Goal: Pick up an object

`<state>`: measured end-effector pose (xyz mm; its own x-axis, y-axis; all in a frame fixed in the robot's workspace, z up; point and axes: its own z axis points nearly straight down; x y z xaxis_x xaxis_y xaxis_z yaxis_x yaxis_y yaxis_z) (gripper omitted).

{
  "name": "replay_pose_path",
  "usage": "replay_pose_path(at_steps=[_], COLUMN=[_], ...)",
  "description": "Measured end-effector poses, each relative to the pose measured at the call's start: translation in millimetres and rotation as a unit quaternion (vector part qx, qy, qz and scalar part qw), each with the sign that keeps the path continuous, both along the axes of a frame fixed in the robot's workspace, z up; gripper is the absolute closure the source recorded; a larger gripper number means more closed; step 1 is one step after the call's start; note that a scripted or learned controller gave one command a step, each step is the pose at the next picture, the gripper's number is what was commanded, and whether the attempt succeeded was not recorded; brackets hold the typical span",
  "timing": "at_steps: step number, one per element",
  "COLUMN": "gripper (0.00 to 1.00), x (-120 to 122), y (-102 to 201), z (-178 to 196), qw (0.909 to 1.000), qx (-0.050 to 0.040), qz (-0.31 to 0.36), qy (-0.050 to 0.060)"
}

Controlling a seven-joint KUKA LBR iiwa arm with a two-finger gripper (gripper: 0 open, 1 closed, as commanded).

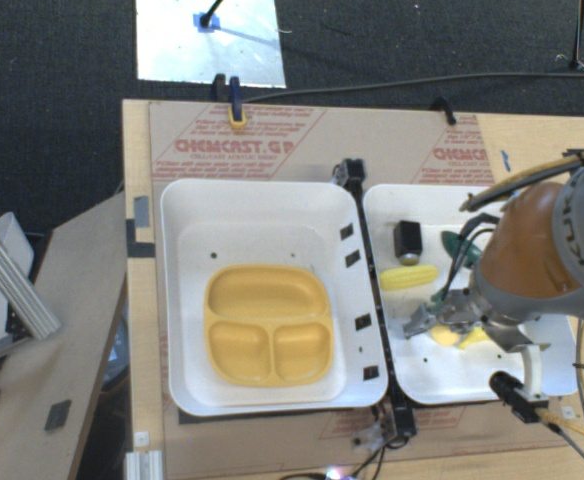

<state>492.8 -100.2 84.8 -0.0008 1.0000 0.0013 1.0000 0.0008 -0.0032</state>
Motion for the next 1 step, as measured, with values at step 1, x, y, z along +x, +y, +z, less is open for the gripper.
replay_pose_path(at_steps=[1], gripper=[1.00], x=[2.6], y=[-0.4], z=[14.3], qw=[1.0000], qx=[-0.0010], qz=[0.000], qy=[-0.005])
